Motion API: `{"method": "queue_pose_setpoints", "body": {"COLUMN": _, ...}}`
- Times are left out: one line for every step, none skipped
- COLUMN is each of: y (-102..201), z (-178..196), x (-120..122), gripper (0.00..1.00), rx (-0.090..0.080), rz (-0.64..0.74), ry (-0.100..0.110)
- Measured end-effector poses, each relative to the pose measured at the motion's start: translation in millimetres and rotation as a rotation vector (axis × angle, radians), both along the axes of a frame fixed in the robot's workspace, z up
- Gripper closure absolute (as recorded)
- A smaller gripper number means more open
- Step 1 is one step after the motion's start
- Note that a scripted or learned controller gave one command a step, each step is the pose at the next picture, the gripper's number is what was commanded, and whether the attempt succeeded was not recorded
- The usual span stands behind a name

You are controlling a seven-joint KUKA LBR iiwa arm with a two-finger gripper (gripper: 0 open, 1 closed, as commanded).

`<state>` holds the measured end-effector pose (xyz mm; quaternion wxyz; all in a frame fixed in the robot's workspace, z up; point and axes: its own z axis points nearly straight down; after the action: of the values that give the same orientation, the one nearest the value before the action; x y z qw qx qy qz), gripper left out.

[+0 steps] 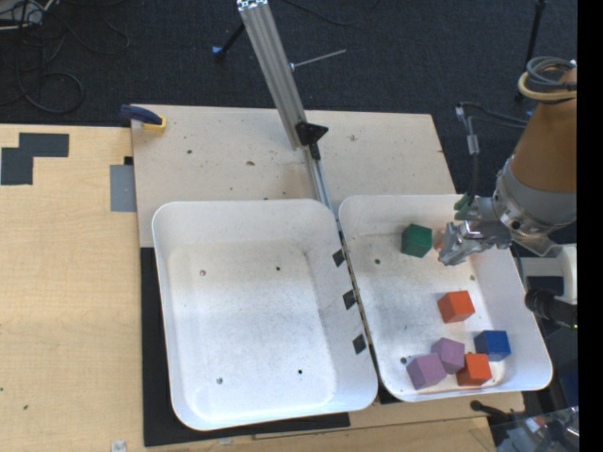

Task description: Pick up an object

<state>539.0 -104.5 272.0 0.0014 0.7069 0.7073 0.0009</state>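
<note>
Lower right of the frame, right-hand shallow white plastic bin [528,295]: a cluster of 4 small foam blocks sits at its lower edge.
- 2 purple foam blocks, one [426,370] low and left, the other [449,353] just above and right of it, touching.
- 1 orange foam block [475,369], touching the upper purple block on its right.
- 1 blue foam cube [493,344], just above and right of that orange block.

Middle of the same bin: 1 red-orange foam cube [456,306], lying alone, apart from the cluster below.

Upper part of the same bin: 1 green foam cube [416,240], just left of the hand.

Hand [457,249]: metal, 2-fingered, on the grey arm with orange band [551,149] entering from the right edge; positioned over the bin's upper right area beside the green cube. Cannot tell whether its fingers are spread or closed, nor whether anything lies between them.

Lower centre: left-hand shallow white plastic bin [188,252], speckled floor, side by side with the right bin.

Upper centre: pale surface [226,149] under both bins; slanted aluminium rail [278,69]; small blue-and-yellow clamp [143,117] at its upper left corner.
</note>
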Motion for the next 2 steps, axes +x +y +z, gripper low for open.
{"method": "queue_pose_setpoints", "body": {"y": 54, "z": -15, "x": 20, "gripper": 1.00, "rx": 0.002, "rz": 0.003, "ry": 0.006}}
{"method": "queue_pose_setpoints", "body": {"y": 102, "z": -24, "x": 21, "gripper": 1.00, "rx": 0.002, "rz": 0.003, "ry": 0.008}}
